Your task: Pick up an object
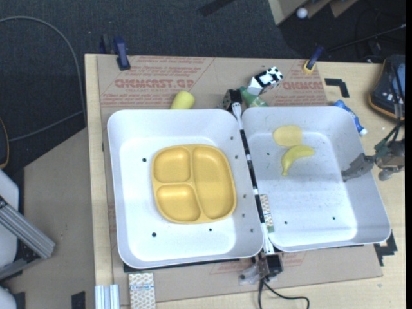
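Yellow divided plate (193,183) sits centred in left white bin (129,237). Right white bin (335,234) holds a yellow banana (295,157) at 11 o'clock of its floor, touching a pale yellow round piece (287,134) just above it. Gripper (370,163) sits at the right bin's 3 o'clock rim, well apart from the banana; finger state cannot be told.

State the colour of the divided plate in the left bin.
Yellow. The divided plate shows plainly in the camera view.
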You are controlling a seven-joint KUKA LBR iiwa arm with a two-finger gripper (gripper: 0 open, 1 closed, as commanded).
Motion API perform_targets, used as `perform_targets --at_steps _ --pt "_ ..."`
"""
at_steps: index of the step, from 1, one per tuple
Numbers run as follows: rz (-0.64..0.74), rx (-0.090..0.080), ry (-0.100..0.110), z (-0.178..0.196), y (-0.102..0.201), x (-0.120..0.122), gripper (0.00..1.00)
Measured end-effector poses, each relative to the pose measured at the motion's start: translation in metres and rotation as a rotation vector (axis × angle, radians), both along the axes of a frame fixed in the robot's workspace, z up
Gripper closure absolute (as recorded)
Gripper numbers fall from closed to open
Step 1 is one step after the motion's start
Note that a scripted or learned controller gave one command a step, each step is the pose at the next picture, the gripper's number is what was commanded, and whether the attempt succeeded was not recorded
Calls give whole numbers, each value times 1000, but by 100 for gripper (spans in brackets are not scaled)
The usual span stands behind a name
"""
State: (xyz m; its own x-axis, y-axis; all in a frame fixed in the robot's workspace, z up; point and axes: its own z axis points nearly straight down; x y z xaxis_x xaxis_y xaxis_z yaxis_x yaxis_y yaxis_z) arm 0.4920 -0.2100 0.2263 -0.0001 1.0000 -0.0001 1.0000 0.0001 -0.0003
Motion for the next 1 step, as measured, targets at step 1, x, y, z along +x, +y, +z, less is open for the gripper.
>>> perform_targets --at_steps 1 --pt "2 2 2 -67 70 41 0"
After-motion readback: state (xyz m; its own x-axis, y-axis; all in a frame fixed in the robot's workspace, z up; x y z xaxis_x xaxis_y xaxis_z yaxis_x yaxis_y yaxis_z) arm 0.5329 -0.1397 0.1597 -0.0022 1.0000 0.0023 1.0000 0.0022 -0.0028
